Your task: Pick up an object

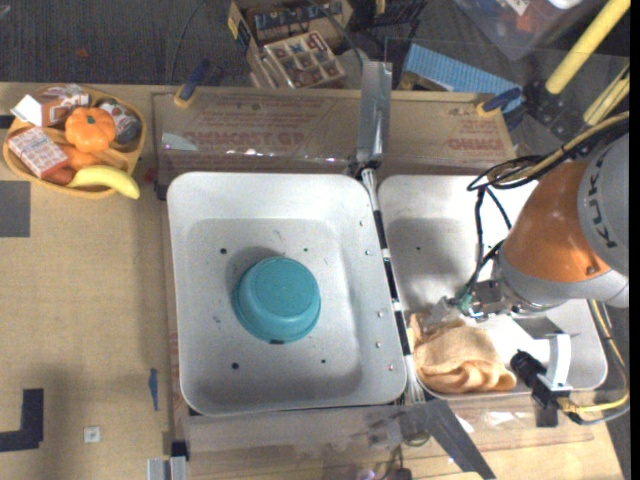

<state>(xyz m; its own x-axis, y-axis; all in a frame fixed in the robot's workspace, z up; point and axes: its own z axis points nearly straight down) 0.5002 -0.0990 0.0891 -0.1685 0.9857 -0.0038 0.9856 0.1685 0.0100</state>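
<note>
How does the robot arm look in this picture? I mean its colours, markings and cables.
The arm is grey with a broad, rounded orange band above the wrist. Dark letters, part of the KUKA name, run along its grey casing at the right. Thin black cables loop beside it on the left. The gripper at its end is small, metallic and grey.

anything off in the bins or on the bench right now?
Nothing spilled or damaged. The teal bowl lies upside down in the left bin, bottom facing up. In the right bin, a tan cloth is bunched into the near left corner, against the wall, with the tool low at its top edge.
</note>
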